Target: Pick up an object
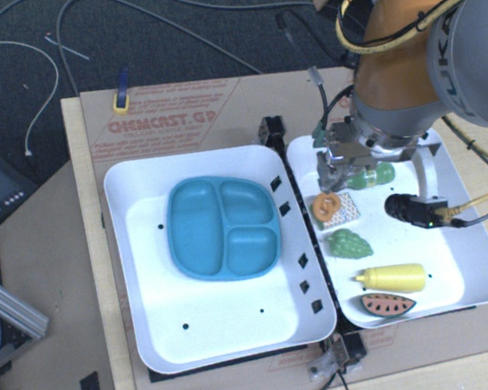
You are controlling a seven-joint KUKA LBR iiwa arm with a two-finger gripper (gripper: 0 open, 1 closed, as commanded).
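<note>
Low in the right bin [472, 279], the tool [335, 170], its grip state unclear, hovers above a bagel-like orange ring [326, 207].

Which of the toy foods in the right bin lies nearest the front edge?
The watermelon slice, red with a green rind; the yellow bottle lies just behind it.

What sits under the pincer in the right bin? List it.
Below the pincer lie a toy donut on a patterned card, with a green bottle beside them. The arm covers the bin floor behind it, so anything there is hidden.
</note>
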